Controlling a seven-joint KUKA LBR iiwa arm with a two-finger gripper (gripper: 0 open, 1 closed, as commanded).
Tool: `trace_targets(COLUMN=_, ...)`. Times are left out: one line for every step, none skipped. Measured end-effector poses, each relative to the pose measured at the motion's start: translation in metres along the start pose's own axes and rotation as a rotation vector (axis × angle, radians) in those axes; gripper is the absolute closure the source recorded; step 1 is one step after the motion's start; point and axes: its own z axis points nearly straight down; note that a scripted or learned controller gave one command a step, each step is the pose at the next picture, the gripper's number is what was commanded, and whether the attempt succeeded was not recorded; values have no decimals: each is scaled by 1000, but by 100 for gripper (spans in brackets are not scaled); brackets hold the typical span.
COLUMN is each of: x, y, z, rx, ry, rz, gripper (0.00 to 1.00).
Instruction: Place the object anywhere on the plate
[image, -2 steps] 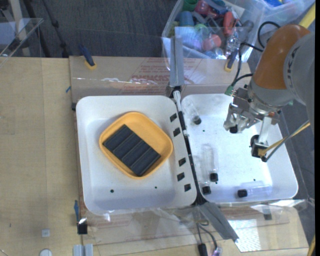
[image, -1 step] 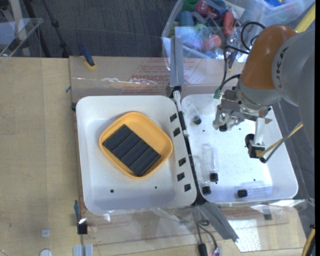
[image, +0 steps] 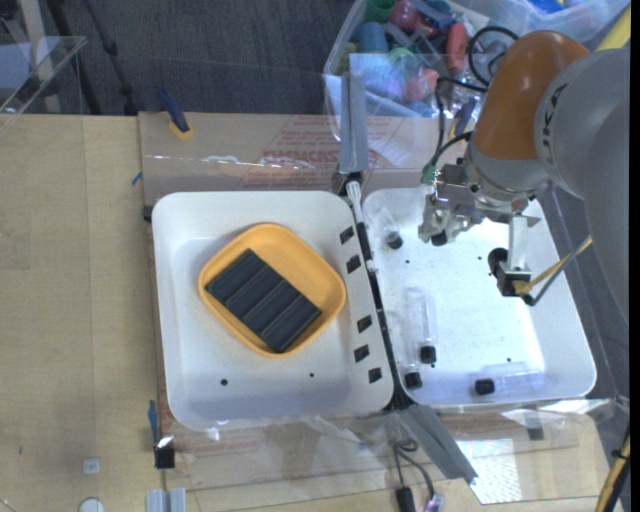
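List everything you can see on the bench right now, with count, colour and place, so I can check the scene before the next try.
Plate: one, orange-yellow, square with rounded corners, in the left bin.
Dark ribbed object: one, dark grey, lying on the plate.
Bins: two, white, shallow, side by side on the bench.
Clear tube-like items: two, transparent, in the right bin, one mid-bin, one near the front edge; what they are is hard to tell.
Clear container: one, with mixed coloured items, behind the right bin.
Bench: one, light wood.
Arm: one, grey with orange band, over the right bin.
Gripper: one, over the right bin's back left part.
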Motion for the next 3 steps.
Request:
trace_targets(x=17, y=8, z=0, rx=-1, ry=0, rz=-81, gripper=100)
trace_targets(x=28, y=2, z=0, rx=3, ry=1, rz=-132, gripper=100)
trace_targets(x=51, y=-22, z=0, rx=4, ry=2, rz=-297, gripper=100)
